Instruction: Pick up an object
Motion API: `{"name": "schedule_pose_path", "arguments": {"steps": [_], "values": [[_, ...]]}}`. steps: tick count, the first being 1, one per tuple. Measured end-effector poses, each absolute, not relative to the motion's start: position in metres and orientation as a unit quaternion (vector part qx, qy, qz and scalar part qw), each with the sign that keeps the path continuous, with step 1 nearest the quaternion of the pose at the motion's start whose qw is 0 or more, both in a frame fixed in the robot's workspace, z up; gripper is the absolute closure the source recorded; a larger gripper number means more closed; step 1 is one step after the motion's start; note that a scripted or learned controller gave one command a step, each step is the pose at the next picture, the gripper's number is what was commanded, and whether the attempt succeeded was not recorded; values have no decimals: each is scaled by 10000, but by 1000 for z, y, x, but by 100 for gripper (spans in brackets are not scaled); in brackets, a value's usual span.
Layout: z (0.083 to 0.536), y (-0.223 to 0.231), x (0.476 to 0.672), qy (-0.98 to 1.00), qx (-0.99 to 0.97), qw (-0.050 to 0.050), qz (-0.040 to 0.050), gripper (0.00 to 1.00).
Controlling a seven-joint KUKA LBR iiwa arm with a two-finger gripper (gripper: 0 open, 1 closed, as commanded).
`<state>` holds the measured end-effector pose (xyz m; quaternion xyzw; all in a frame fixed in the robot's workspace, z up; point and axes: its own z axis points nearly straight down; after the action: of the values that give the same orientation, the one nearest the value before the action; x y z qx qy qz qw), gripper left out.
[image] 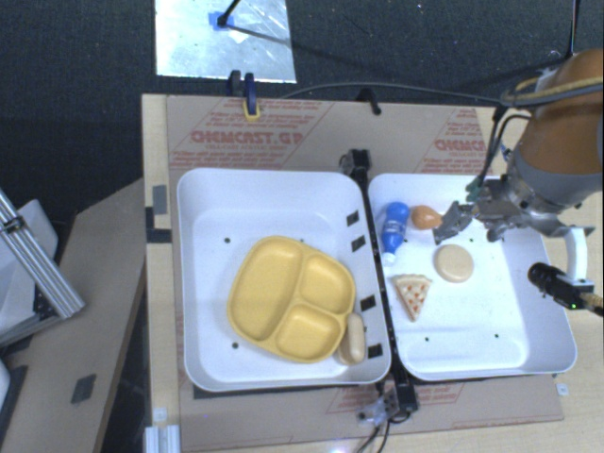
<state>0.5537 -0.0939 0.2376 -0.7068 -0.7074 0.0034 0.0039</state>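
While the arm [557, 140] reaches in from 3 o'clock, the gripper [457, 225] hangs over the right bin [528, 352], near its 11 o'clock corner. Can't tell from this angle if it's open or closed; nothing visibly held. Right under it: orange ball [426, 217] at its 9 o'clock, blue bottle [393, 226] beyond that, beige disc [454, 262] at 6 o'clock, pizza slice [412, 294] further toward 7. Left bin [217, 206] holds yellow divided tray [291, 297], with a tan bread-like piece [353, 338] touching its 4 o'clock edge.
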Motion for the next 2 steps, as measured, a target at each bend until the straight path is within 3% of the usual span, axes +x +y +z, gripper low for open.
{"name": "schedule_pose_path", "arguments": {"steps": [1, 2], "values": [[243, -94, 556, -7082, -7060, -4, -3, 0], [186, -86, 562, -7079, -7063, 8, 4, 0]]}}
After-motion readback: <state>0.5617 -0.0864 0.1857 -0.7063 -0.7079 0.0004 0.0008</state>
